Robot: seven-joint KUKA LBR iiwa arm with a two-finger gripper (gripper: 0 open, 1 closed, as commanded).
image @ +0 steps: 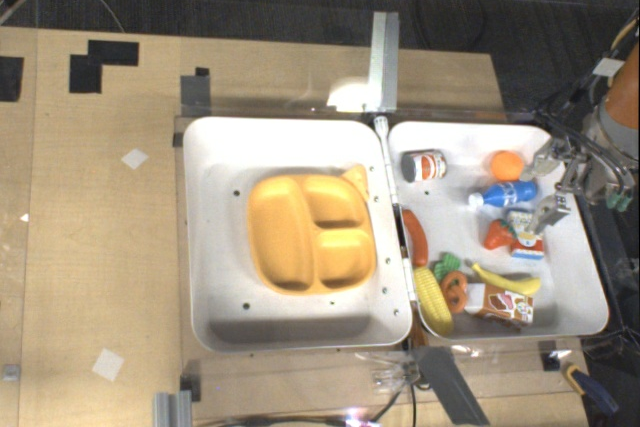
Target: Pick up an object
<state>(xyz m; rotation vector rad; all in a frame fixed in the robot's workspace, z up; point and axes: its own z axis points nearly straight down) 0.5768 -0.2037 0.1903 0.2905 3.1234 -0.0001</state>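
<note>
Pincer (556,183) above glossy blue bottle (503,196)

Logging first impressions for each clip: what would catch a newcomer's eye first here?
The big yellow divided tray lying alone in the left bin stands out first. Next comes the cluster of toy food in the right bin: an orange, a blue bottle, a banana and corn. The gripper hangs over that bin's right side.
</note>
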